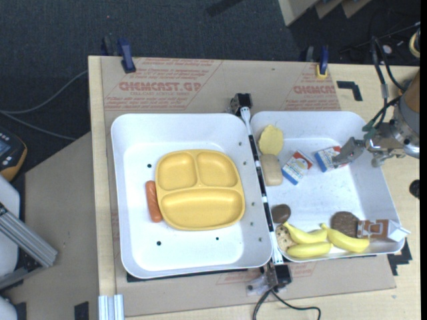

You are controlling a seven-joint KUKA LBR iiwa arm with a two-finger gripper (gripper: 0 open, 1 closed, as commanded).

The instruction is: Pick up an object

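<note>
Two shallow white plastic bins sit side by side on a tan bench printed with red lettering. Left bin (127, 179): a yellow three-compartment plastic plate (199, 189) lies near the centre, with an orange-red toy sausage (154, 201) touching its left edge, aligned lengthwise with the bin's left wall. Right bin (380, 205): along the divider lie a pale yellow rounded toy piece (270, 139) and, just below it, a beige oblong block (272, 171); a small blue-white-and-red packet (296, 166) rests just right of the block. A second small packet, blue and white with a red patch (327, 158), lies tilted near the bin's upper right, close beside the gripper (349, 152). A dark brown rounded piece (281, 213) sits by the divider lower down, and a bunch of yellow toy bananas (319, 240) stretches along the bin's near wall, with a brown cookie-like disc (344, 221) touching its upper side and a brown-and-white wrapped item (377, 229) at the right corner. The grey arm enters from the right above the right bin's upper right corner, its dark finger reaching left and down toward the second packet; contact cannot be confirmed, and nothing is visibly pinched. Whether the jaws are spread or pressed together cannot be told. Blue clamps (125, 54) grip the bench's far edge.
</note>
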